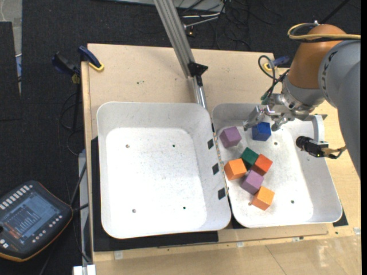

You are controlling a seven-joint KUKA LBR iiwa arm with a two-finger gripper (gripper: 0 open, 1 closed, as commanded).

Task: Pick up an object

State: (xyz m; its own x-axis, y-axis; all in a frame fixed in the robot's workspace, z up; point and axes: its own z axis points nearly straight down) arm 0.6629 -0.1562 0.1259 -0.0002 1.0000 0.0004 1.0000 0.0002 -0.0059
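I see the gripper [262,121] with metal fingers closed on a matte blue cube [261,131] above the smooth white bin [312,202].

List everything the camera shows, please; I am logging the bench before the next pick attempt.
White shallow plastic bins: 2, white, side by side on the bench, left and right.
Purple cubes: 2, purple, right bin, upper left and centre.
Orange cubes: 3, orange, right bin centre.
Green cube: 1, green, between the orange ones.
Blue cube: 1, blue, right bin top, at the gripper.
Handheld control pendant: 1, grey, lower left.
Gripper: 1, grey, over the blue cube.
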